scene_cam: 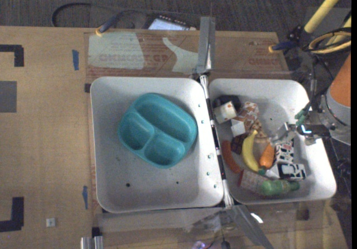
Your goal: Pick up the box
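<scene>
Spanning the middle of the bench (44, 130), two white bins sit side by side, and the divider (211, 130) between them serves as reference for all positions below. Left of the divider, the left bin (106, 186) holds a teal sectioned plate (158, 129), lying flat near the bin's centre. Right of the divider, the right bin (318, 175) holds a cluster of small items: a banana (249, 151) near mid-bin, a red pepper-like item (230, 157) just beside the divider, a green bottle-like item (270, 186) at the near edge, and the box (291, 163), black and white patterned, lying further from the divider than the banana. The gripper (297, 129) hangs over the bin's far side from the divider, above the box; finger opening cannot be determined, and no item is seen held
</scene>
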`<state>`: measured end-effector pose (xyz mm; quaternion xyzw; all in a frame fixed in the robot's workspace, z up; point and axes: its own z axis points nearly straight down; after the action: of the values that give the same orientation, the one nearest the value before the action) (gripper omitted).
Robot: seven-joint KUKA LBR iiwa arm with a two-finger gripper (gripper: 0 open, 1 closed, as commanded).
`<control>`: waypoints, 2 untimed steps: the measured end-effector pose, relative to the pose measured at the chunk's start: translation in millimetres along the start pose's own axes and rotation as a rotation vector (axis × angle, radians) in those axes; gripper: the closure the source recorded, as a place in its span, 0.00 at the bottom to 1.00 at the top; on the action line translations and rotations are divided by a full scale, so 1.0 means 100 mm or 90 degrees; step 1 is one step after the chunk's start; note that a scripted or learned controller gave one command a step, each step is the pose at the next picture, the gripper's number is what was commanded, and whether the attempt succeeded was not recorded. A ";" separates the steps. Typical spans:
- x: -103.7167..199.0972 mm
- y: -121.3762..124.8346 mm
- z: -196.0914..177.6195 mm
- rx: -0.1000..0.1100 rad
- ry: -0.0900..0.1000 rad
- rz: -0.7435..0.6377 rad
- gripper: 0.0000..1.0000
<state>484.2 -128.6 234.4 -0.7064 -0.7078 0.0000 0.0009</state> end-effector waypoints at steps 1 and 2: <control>0.27 -0.03 1.11 -0.005 0.000 0.148 0.00; 0.11 -0.04 -0.49 -0.001 -0.001 0.355 0.00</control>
<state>480.1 -117.7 283.1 -0.8738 -0.4862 0.0004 0.0001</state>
